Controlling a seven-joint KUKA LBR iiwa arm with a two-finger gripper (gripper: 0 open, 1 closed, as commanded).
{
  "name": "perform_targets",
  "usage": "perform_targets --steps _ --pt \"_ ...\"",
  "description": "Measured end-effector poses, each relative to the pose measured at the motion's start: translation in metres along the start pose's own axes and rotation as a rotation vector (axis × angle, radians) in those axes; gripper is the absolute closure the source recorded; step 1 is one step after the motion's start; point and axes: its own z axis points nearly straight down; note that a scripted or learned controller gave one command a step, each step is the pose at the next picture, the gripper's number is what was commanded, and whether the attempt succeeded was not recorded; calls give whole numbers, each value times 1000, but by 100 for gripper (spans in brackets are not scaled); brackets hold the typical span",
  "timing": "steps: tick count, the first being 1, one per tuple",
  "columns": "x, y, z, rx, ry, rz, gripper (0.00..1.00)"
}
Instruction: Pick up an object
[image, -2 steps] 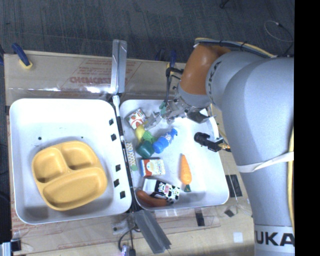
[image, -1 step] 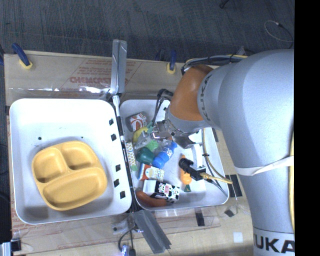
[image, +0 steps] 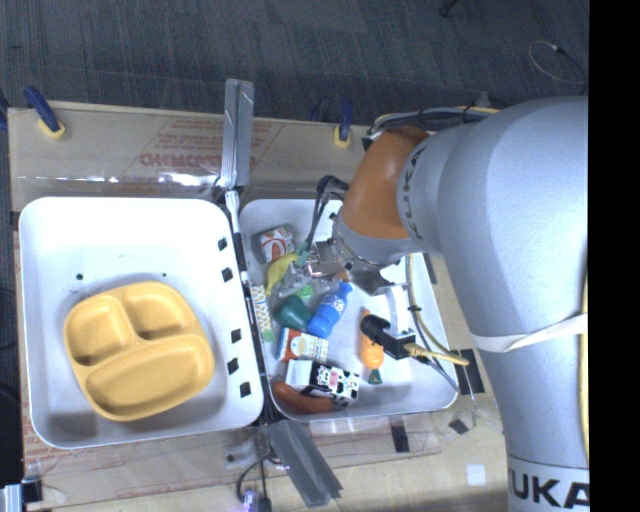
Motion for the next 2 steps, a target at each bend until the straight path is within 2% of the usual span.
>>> perform_targets --steps 1,2 --pt "78 23 -94 -8 -1 -6 100" --pt "137 -31 -132 -5 -2 92 100"
